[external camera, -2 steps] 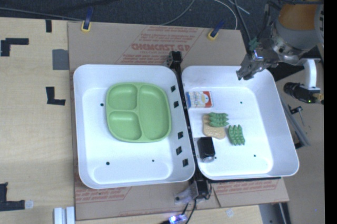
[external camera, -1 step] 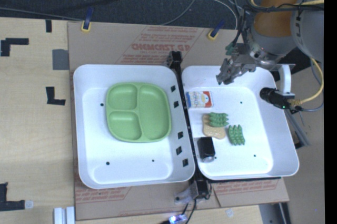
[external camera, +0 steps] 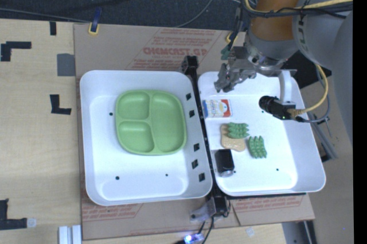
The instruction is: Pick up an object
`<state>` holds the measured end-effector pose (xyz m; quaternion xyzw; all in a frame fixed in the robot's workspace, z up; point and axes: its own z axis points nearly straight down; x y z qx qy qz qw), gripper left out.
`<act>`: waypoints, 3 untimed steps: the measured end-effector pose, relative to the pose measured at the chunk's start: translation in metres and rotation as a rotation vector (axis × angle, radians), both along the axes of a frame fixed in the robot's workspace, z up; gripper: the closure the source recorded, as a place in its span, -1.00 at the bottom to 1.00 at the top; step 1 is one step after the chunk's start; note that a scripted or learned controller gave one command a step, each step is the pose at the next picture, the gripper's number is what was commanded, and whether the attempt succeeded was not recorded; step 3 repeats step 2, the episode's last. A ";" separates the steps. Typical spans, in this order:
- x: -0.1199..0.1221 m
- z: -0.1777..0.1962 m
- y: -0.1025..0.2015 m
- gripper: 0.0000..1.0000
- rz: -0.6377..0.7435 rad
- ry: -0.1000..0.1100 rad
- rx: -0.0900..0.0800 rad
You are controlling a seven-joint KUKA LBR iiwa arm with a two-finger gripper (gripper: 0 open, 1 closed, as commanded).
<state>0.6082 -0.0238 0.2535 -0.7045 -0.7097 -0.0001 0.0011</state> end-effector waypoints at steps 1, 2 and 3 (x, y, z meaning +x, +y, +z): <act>-0.013 0.002 0.051 1.00 -0.001 0.001 0.000; -0.016 0.000 0.112 1.00 0.000 0.000 -0.001; -0.016 0.000 0.112 1.00 0.000 0.000 -0.001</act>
